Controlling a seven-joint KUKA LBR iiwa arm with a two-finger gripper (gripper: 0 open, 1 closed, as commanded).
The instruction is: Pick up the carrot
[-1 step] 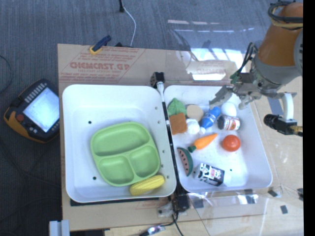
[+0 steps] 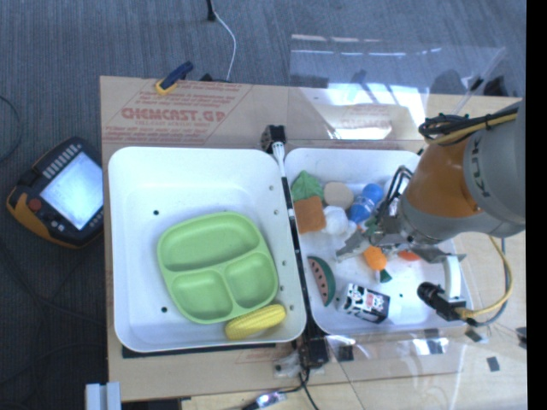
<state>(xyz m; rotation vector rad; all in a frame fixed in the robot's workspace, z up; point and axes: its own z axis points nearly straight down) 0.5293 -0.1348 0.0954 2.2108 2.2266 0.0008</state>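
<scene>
The carrot [image 2: 374,257], a short orange piece with a green tip, lies in the middle of the right bin [image 2: 402,319]. My gripper [image 2: 377,248] hangs right over it, reaching in from the right below the orange wrist band. It is open, with one grey finger [image 2: 352,246] to the carrot's left and the other on its right. The carrot rests on the bin floor between them. The wrist hides the carrot's upper part.
Around the carrot lie a watermelon slice [image 2: 322,278], a black-and-white box [image 2: 366,302], a blue object [image 2: 367,199], a beige egg [image 2: 338,195], an orange-brown block [image 2: 309,216] and a green piece [image 2: 303,184]. The left bin [image 2: 137,186] holds a green divided plate [image 2: 218,267] and a yellow corn cob [image 2: 255,319].
</scene>
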